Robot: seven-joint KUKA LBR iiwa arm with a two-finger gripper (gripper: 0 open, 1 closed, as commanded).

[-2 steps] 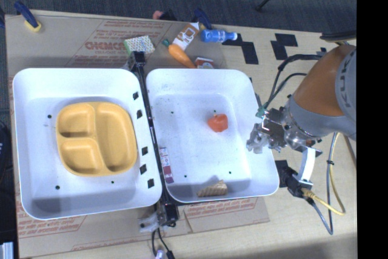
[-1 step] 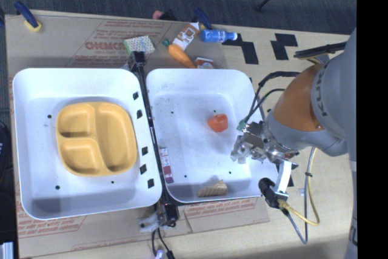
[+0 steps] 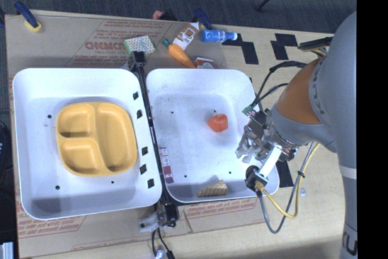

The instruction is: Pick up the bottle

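Nothing is lifted yet: the small blue plastic bottle [image 3: 217, 36] lies on the bench beyond the bins, well apart from the two-finger gripper [image 3: 254, 154], whose grip I cannot tell

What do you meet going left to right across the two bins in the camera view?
Left bin → yellow divided tray → right bin → tan piece by the near wall, red-orange object (similar positions) → gripper at the right wall.
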